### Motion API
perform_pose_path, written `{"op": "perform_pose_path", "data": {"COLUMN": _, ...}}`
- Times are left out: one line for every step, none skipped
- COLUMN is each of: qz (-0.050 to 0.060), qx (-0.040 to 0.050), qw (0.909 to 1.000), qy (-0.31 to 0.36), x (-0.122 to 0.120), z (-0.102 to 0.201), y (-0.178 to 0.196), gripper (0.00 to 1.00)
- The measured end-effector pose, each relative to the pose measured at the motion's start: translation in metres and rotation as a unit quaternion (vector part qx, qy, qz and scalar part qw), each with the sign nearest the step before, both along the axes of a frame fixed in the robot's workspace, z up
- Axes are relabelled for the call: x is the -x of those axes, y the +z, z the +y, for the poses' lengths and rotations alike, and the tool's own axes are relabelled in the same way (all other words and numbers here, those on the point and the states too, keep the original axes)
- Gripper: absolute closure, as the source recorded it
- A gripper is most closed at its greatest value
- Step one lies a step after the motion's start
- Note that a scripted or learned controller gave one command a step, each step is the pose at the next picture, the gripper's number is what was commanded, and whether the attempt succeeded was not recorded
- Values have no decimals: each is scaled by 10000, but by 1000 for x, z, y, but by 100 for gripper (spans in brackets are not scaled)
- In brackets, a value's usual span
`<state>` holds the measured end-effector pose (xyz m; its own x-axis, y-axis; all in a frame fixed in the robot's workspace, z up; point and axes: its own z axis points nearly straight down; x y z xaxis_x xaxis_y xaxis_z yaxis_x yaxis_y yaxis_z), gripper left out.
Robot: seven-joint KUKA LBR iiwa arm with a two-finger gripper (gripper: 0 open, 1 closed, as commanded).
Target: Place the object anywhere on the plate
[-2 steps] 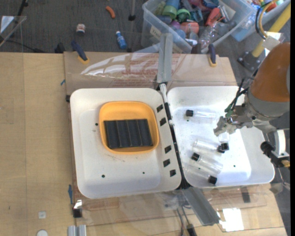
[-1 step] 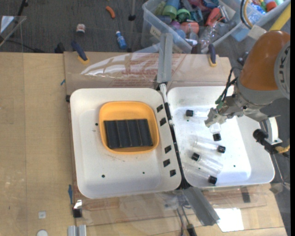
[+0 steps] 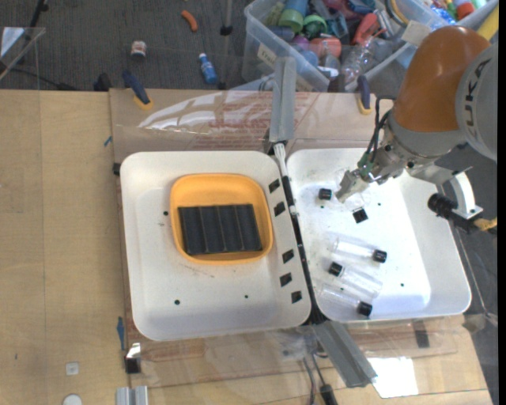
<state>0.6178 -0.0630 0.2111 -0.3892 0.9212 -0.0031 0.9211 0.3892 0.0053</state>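
Looking at the right bin [image 3: 443, 261], we see the task's things: clear plastic vials with black caps. One vial [image 3: 357, 251] lies on its side mid-bin, cap toward the right. A second vial [image 3: 353, 277] lies just below it, cap at its left end. A third vial [image 3: 344, 300] sits near the bin's front edge, cap at its right end. They are transparent and hard to outline against the white floor. Two loose black caps [image 3: 325, 193] lie further back, one near the divider, the other just below the gripper.

We see the gripper [image 3: 349, 187] over the back left part of the right bin, above the loose caps, apart from the vials. We cannot tell how it is set, and nothing shows in it. The arm [image 3: 433, 79] comes in from the right, orange band prominent.

The left bin [image 3: 142, 261] carries the plate [image 3: 220, 187]: orange, rounded-square, with a black ribbed insert [image 3: 220, 228] lying in it. No vial is on it.

Both bins sit side by side on a wooden desk [image 3: 55, 237], with a metal rail between them. Behind the desk, dark carpet [image 3: 95, 39] with scattered small items and a clear tub of colourful toys [image 3: 332, 24].
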Motion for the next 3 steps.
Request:
{"op": "perform_pose_path", "data": {"qz": 1, "qx": 4, "qw": 9970, "qy": 779, "x": -28, "z": 14, "y": -25, "gripper": 100}}
{"op": "perform_pose_path", "data": {"qz": -6, "qx": 8, "qw": 9929, "qy": 1192, "x": -50, "z": 32, "y": 1, "gripper": 100}}
{"op": "perform_pose_path", "data": {"qz": -11, "qx": 13, "qw": 9834, "qy": 1817, "x": -50, "z": 41, "y": 23, "gripper": 100}}
